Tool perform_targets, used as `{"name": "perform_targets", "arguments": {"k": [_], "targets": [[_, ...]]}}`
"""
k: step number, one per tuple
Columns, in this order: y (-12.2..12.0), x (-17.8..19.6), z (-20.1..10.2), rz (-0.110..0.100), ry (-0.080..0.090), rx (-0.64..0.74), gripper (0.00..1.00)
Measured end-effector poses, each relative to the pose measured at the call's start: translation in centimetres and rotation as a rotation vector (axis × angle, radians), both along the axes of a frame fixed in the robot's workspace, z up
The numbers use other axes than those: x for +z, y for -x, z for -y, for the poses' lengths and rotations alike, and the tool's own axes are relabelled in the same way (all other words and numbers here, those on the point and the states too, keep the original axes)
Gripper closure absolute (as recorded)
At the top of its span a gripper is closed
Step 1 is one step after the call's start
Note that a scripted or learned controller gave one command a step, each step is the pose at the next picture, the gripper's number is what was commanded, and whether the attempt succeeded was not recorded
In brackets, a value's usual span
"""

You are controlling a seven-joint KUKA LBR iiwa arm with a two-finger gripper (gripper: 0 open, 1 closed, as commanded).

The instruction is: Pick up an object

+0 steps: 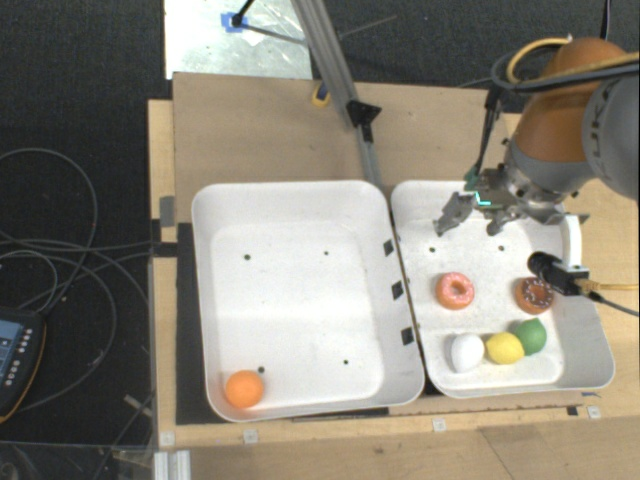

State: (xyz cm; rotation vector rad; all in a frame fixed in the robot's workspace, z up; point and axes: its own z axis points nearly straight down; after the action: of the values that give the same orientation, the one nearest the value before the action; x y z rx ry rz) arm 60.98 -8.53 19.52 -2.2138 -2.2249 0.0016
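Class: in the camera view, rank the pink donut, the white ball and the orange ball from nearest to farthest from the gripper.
1. Pink donut, right bin, just below the gripper.
2. White ball, right bin's front edge.
3. Orange ball, left bin's front-left corner.

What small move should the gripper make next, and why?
Probably move toward the pink donut and descend. The gripper hangs open over the right bin's far part with nothing between its fingers, and the donut lies nearest, apart from the other items.
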Motion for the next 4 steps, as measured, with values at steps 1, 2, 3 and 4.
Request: {"name": "perform_targets", "arguments": {"k": [1,2,3,4], "targets": [[-0.1,0.2,0.0,0.004,0.001,-0.001,0.00],[-0.7,-4.6,0.7,0.000,0.002,-0.004,0.00],[-0.7,-9.8,0.7,-0.001,0.001,-0.004,0.00],[-0.8,-8.4,0.7,0.005,0.001,-0.005,1.00]]}}
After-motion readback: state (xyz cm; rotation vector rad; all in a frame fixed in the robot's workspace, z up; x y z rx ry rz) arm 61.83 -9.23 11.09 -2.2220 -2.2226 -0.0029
